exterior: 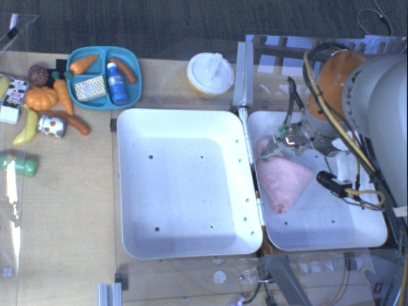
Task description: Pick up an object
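Since the whole job turns on one thing, I start at the near edge of the right bin (331, 234) and read outward. The pink soft object (284, 180) lies in that bin's left half, close to the wall shared with the left bin (185, 177). Its narrow end points toward the bin's near edge. Its long axis runs from there up to the bin's far left corner, tilted a little. The gripper (285, 142) sits over the far end of the object, just at its upper edge, so the bulk of it lies nearward from the tool. I cannot tell from here whether the gripper is spread or closed, nor whether it touches the object. Beyond it, the arm (376, 88) crosses the bin's far right corner.
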### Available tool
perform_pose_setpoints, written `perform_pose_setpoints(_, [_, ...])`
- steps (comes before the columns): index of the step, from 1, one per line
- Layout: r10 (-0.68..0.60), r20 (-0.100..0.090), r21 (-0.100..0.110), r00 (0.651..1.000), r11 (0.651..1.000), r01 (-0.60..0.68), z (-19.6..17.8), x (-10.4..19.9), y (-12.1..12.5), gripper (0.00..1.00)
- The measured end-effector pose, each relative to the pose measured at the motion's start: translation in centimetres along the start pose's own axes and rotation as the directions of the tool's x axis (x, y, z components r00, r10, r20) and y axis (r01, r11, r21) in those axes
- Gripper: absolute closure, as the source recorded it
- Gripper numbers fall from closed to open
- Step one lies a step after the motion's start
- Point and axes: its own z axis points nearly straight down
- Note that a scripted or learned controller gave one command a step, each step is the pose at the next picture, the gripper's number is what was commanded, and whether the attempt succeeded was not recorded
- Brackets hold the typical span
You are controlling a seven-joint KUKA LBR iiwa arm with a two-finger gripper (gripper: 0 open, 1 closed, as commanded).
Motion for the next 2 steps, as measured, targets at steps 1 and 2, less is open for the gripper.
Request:
perform_pose_setpoints(1, [-0.037, -0.001, 0.006, 0.999, 0.999, 0.037, 0.2, -0.5, 4.5, 0.00])
perform_pose_setpoints(2, [-0.120, 0.000, 0.003, 0.993, 0.993, 0.120, 0.0, -1.2, -3.8, 0.00])
